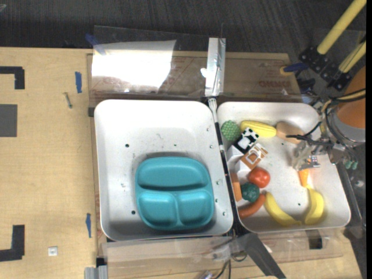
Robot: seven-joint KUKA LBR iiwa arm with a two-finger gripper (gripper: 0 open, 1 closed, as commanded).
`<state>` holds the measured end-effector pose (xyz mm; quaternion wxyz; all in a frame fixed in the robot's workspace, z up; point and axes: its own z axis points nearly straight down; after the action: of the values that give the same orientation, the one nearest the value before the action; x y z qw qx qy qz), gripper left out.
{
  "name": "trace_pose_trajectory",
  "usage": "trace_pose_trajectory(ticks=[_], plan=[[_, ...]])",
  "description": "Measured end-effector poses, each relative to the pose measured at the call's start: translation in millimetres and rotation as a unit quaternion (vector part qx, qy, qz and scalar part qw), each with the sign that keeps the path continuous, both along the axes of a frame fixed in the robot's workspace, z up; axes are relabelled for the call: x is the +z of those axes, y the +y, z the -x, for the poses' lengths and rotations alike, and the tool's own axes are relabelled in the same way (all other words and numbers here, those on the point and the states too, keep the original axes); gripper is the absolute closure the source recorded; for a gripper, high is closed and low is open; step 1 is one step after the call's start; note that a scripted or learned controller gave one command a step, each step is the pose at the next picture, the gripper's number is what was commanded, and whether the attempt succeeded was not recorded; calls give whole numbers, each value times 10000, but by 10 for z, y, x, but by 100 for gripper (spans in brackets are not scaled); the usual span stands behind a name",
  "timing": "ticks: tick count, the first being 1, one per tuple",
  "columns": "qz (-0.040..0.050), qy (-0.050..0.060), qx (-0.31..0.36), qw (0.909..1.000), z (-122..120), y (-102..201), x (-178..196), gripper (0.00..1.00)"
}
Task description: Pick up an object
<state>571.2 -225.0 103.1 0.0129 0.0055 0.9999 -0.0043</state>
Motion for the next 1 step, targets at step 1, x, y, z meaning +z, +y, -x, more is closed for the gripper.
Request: trace_pose_trajectory(ticks=[1], plan=[[-4, 9, 0, 10000, 4, 3, -11, 0]])
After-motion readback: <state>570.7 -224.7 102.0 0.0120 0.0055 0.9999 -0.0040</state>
